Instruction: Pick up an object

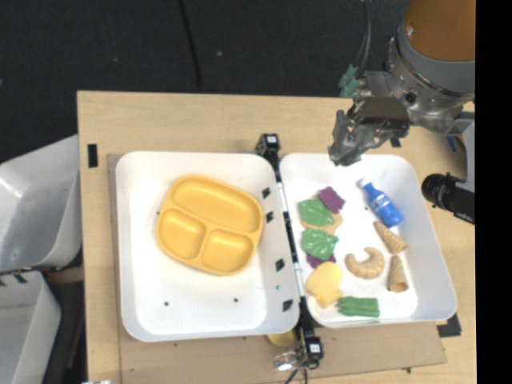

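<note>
One gripper (346, 155) above right bin's (428, 206) far rim

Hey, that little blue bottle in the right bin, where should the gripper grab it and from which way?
Probably across the middle of the blue bottle's body, coming straight down from above. It lies flat, white cap toward the bin's far edge, with bare floor on both long sides, so fingers set across its narrow width should fit. The gripper hangs above the right bin's far edge, left of the bottle.
</note>
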`<state>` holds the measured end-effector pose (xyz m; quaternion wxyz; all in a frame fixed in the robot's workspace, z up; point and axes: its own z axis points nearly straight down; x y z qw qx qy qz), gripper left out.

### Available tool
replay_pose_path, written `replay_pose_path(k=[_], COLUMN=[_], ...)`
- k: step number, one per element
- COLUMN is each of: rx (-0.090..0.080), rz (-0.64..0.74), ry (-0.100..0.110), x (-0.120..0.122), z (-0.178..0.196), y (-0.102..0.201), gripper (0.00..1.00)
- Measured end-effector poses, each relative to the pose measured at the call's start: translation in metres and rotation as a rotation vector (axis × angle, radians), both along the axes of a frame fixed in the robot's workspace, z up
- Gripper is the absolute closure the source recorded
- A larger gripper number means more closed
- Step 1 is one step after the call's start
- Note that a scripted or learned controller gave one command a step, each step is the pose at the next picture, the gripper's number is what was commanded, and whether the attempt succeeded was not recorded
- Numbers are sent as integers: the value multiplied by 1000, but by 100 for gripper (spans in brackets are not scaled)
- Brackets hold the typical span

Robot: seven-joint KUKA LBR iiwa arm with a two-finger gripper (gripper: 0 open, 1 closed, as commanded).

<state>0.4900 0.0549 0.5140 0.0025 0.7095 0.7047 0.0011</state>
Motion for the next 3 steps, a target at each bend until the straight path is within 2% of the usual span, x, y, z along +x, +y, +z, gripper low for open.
replay_pose_path(k=[1,2,3], rx=[-2,1,6], rz=[2,12,15], ry=[16,12,-7], x=[-1,-1,1], z=[-117,-188,-85], y=[-46,-15,47], gripper=[100,100,100])
